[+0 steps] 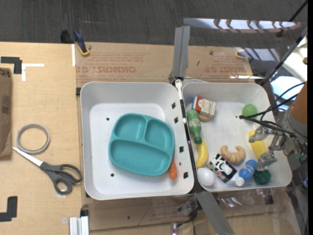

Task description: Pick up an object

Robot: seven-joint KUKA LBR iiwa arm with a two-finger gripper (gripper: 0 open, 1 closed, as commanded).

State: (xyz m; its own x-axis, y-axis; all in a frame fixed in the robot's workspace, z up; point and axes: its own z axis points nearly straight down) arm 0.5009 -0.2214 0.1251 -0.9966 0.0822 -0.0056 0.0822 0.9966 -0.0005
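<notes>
Toys (225,155) crowd right bin (222,88); teal plate (142,144) in left bin (127,89). Gripper (266,148) at lower right; we see fingers apart, holding nothing.

Lab bench (44,82), two white bins (93,97)

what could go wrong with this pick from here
The claw hovers at the right bin's crowded lower right corner, where the croissant, blue bottle and dark green toy lie close together, so it may nudge or catch two at once. The bin's wall is close and might block a finger.
</notes>
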